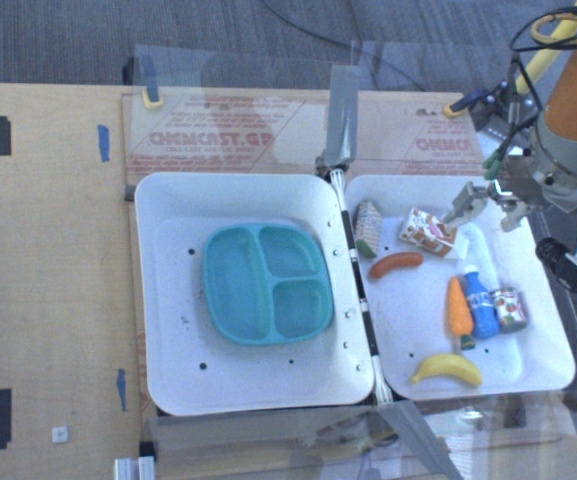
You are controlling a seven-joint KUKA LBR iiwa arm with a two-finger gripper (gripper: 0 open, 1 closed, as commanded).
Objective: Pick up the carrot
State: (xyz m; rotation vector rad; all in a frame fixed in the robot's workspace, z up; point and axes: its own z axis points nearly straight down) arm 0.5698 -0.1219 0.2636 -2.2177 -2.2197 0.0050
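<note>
Camera view shows the carrot (458,308) untouched at the lower right of the frame, in the right bin (548,368) beside a blue bottle (479,303), while the gripper (486,203) hovers spread and empty above it, so descent, grasp and lift all remain.

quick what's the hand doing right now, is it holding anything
Hand: open, holding nothing, above the right bin's upper right; the carrot lies in that bin, untouched.

Bins (158,208): smooth, glossy white plastic. Divided tray (266,282): matt teal plastic. Bench top (48,268): matt, wood-like board.
</note>
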